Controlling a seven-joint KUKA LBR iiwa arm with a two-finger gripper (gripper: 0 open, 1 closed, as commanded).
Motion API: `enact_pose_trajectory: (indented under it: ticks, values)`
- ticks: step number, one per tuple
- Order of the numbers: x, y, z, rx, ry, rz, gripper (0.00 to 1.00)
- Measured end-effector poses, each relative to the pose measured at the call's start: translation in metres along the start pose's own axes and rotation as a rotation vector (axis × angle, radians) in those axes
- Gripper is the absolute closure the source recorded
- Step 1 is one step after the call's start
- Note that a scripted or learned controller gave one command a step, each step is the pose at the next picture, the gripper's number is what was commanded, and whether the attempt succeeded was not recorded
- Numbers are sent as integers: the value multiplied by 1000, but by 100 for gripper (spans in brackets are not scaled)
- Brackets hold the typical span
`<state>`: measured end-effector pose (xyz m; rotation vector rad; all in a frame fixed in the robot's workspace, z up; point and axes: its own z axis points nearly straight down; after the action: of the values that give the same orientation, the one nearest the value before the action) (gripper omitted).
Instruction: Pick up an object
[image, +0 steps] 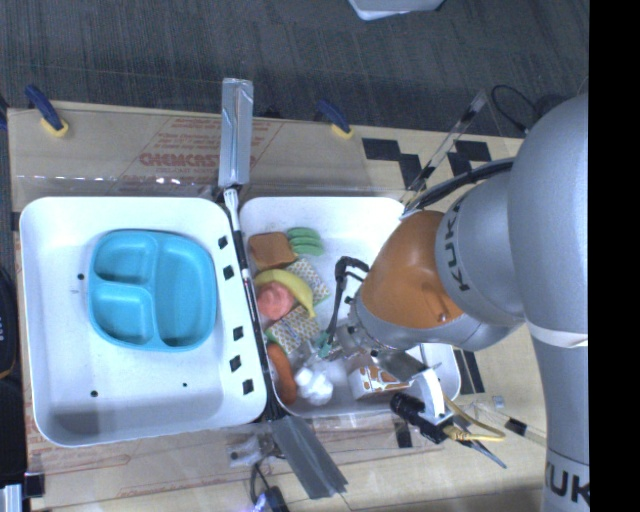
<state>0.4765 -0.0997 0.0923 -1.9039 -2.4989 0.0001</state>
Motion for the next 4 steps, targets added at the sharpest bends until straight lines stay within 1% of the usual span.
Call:
enact_pose_trajectory:
  ticks: [1, 2, 3, 4]
  values:
    - [-12, 57, 1, 3, 2, 112, 0]
    - [14, 10, -99, 2, 1, 356, 0]
    - [-41, -13, -67, 6, 1, 410, 0]
    - [-42, -3, -10, -22, -2, 194, 0]
